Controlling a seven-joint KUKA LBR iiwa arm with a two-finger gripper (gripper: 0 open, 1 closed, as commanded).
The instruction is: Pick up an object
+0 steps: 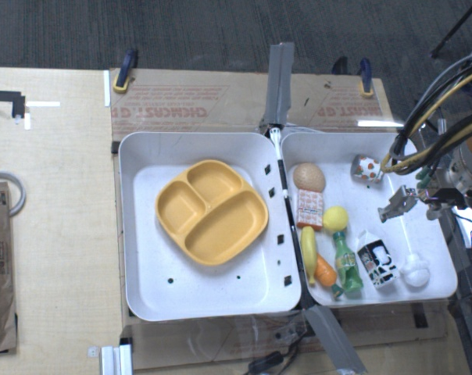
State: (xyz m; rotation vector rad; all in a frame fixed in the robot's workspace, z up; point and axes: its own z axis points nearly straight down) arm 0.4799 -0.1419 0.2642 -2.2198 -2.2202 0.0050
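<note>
The right bin (443,276) holds a loose cluster of small things along its left side: a rounded tan bun (309,177) at the far end, a red-and-white packet (310,208) just near of it, a smooth yellow lemon (335,219) to the packet's right, then a slim banana (308,247), an orange carrot (325,271) and a green bottle (346,268) lying close together. A black-and-white carton (377,262) lies tilted beside the bottle, a white rounded object (415,273) to its right, and a small spotted ball (366,167) sits alone at the far side. The metal tool (395,205) hangs over the bin's right part with nothing between its fingers; I cannot tell their spread. The left bin (134,233) holds a glossy yellow divided plate (212,210).
</note>
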